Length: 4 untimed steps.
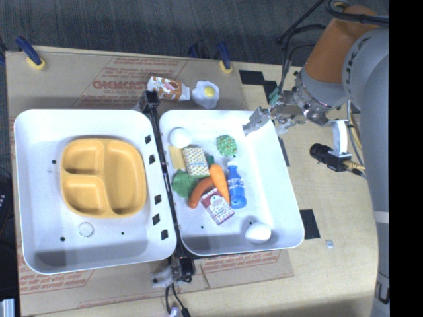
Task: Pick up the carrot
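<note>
The carrot (219, 182) is orange and tapered, lying in the middle of the right bin (277, 197) among other toy foods. It rests between a reddish sausage (199, 192) on its left and a blue bottle (236, 187) on its right. My gripper (268, 121) hovers over the bin's upper right corner, well up and to the right of the carrot. Its fingers are open with nothing between them.
Around the carrot lie a checkered box (195, 160), a green ball (227, 144), green leaves (181, 182), a red packet (217, 207) and two white eggs (179, 137). A yellow divided plate (104, 176) sits in the left bin. A small carton (165, 88) lies behind the bins.
</note>
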Tool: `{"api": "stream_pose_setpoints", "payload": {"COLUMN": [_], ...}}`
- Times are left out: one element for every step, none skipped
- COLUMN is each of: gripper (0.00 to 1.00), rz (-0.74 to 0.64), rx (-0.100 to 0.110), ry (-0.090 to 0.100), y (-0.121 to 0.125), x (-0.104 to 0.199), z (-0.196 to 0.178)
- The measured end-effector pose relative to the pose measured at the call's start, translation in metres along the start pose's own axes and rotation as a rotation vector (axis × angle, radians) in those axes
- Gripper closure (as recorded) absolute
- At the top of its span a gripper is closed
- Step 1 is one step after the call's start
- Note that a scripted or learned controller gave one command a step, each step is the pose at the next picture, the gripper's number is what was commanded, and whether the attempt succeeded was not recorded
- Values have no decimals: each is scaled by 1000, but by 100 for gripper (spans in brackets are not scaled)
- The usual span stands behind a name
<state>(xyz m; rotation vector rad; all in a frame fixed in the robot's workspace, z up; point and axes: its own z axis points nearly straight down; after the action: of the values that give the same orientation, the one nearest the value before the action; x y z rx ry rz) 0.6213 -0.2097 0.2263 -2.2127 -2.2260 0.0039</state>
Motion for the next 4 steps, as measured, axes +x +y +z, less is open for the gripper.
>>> {"api": "stream_pose_setpoints", "payload": {"gripper": [0,100,100,100], "rz": [-38,-42,-98,-184], "rx": [-7,-2,-1,-2], "ry": [-2,0,-1,0], "y": [-17,-18,-53,-115], "x": [53,53,108,116], "z": [131,123,135,135]}}
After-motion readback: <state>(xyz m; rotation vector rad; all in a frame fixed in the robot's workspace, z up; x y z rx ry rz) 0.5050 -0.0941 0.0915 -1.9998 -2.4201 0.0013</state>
